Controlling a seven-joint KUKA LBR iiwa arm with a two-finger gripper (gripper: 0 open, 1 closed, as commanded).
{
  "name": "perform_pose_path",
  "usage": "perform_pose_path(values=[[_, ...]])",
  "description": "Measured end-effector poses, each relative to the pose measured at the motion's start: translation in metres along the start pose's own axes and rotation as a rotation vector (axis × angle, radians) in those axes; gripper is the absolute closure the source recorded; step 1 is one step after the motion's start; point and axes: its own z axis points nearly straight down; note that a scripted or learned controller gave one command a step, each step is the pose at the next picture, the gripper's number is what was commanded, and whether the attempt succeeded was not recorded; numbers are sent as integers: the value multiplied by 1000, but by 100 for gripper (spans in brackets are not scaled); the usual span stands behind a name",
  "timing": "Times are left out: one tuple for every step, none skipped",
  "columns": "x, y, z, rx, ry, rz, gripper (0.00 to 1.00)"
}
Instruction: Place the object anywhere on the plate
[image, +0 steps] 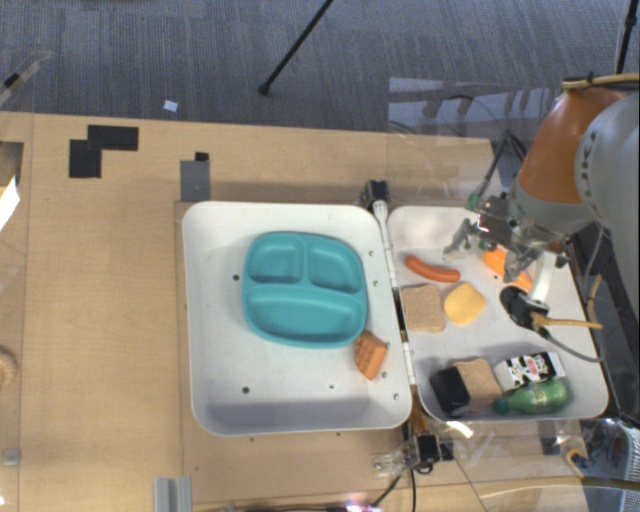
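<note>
Orange-brown food piece (370, 354), long axis tilted.

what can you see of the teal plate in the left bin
The plate is teal, a rounded rectangle that looks like matte plastic, moulded into three compartments: two smaller ones along its far side and one wide one along its near side. It lies flat, right way up, near the middle of the left bin, turned slightly askew to the bin's walls. Nothing lies in its compartments. A small orange waffle piece sits right at its near right corner; actual contact is unclear.
</note>
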Motion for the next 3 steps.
perform_pose_path(values=[[0, 0, 0, 0, 0, 0, 0], [2, 2, -12, -8, 2, -8, 100], [2, 2, -12, -7, 1, -9, 0]])
